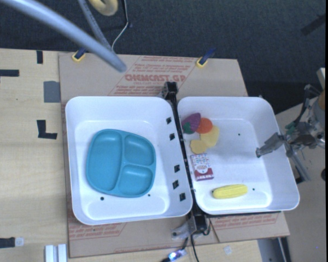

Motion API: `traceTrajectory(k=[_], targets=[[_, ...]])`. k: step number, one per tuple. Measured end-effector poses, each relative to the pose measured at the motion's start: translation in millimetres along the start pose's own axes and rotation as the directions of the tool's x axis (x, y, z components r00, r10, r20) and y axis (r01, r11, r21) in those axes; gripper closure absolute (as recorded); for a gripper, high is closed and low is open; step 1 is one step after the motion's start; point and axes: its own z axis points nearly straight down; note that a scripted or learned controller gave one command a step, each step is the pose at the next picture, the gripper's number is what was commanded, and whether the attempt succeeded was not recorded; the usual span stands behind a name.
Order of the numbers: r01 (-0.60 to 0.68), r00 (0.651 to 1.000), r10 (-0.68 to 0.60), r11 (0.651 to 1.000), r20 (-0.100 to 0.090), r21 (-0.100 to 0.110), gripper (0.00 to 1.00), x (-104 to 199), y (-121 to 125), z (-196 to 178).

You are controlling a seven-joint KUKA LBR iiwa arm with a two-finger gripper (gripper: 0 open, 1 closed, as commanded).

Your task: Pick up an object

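Observation:
The right bin [262, 111] holds several small items. A purple grape bunch [192, 121] and an orange piece [206, 125] lie by its left wall. Just below them are two yellow pieces [204, 141]. A red and white packet [201, 166] lies under those. A yellow corn cob [229, 191] rests near the front wall. My gripper [266, 148] reaches in over the bin's right rim, well right of all these items and touching none. Nothing shows in it.
A blue divided plate [121, 162] lies in the left bin [76, 113]. Both bins rest on a cardboard sheet [153, 75]. A grey pole [60, 23] crosses the top left. The right bin's floor is bare between the items and my gripper.

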Motion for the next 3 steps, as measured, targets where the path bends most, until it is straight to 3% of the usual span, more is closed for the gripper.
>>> traceTrajectory(k=[1,3], targets=[[0.005,1.000,-0.005,1.000,0.003,-0.012,0.00,1,3,-7],[0.005,1.000,-0.005,1.000,0.002,-0.008,0.00,7,7,84]])
